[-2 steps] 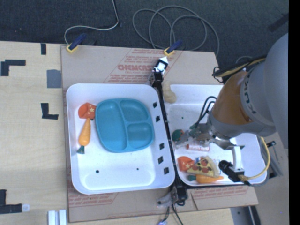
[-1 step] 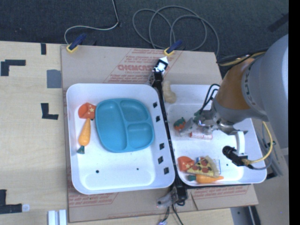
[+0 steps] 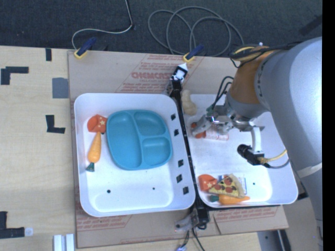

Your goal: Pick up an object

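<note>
As the arm is reaching in from the right, the gripper is hovering low in the right bin, beside a small red-and-white toy; its state cannot be told. The toy is probably light, stiff and slick, best pinched across its narrow middle. A blue plate is lying in the left bin.

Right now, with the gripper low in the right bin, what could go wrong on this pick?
The gripper sits close to the divider between the bins, so a sideways move could bump it. The small orange-and-white item under it lies flat and may slip out as the fingers close. The toys at the near wall are piled together, so a try there might catch two.
</note>
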Robot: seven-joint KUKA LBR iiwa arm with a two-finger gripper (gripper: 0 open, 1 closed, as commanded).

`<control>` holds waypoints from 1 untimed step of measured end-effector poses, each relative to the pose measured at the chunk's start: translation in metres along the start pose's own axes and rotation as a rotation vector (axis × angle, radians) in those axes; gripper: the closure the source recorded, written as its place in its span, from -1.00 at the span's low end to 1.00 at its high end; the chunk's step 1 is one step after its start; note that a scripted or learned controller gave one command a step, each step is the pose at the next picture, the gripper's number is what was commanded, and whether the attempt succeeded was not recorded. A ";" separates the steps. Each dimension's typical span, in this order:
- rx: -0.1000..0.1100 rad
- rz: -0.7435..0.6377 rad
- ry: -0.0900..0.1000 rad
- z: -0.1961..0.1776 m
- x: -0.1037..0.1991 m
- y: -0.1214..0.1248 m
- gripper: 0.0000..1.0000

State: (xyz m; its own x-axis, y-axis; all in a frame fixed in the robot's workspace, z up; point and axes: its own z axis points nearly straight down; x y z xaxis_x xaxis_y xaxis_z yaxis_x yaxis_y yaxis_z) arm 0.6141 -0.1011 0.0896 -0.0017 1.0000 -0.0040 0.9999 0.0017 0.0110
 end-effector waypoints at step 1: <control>-0.004 0.000 0.000 -0.012 0.000 0.002 1.00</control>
State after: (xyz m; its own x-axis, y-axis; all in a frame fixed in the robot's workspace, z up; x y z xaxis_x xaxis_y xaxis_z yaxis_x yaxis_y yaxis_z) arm 0.6157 -0.1009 0.1014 -0.0022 1.0000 -0.0044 0.9999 0.0022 0.0154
